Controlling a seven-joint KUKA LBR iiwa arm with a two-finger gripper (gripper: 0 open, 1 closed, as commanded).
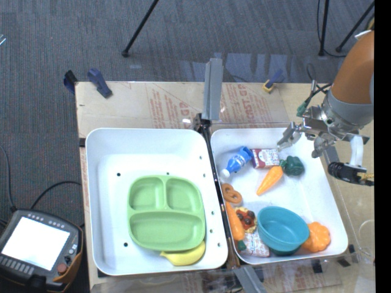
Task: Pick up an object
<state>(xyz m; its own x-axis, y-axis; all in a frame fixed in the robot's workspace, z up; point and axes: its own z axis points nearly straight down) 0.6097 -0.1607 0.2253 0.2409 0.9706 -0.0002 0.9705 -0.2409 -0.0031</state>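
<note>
Two bins, one loaded, nothing lifted yet

Nearest the camera, the banana lies against the green plate in the left bin. Beside it in the right bin, the blue bowl crowds the near corner. Farther back, the carrot and blue bottle lie exposed, probably the easiest picks. Beyond them the gripper hovers above the bin's far right edge, fingers spread, carrying nothing.
</note>
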